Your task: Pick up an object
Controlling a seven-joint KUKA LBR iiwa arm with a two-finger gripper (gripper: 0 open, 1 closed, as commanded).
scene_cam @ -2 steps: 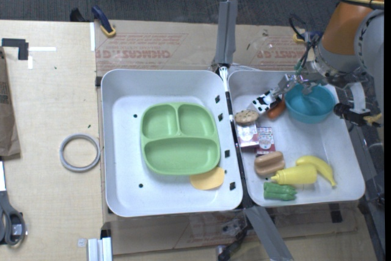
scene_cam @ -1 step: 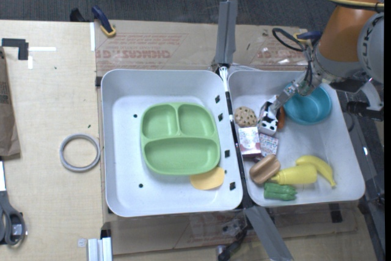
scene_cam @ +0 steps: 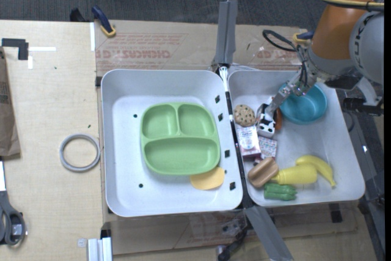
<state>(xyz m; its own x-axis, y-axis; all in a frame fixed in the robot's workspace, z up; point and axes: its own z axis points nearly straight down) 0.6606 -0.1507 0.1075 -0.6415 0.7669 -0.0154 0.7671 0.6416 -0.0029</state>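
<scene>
Small black-and-white cow-patterned toy block (scene_cam: pixel 265 127), centre-right of the frame, lying in the right bin beside a round speckled cookie (scene_cam: pixel 244 114), orange piece touching its right.

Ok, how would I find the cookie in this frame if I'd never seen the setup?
Look in the right-hand white bin, along its left wall next to the divider. At the top of the pile of small items there sits the cookie, just above a pink-and-white packet. It is the only round, tan, dark-speckled disc; its neighbours are boxy or elongated.

Bright even light, soft shadows, perhaps slightly blurred
</scene>
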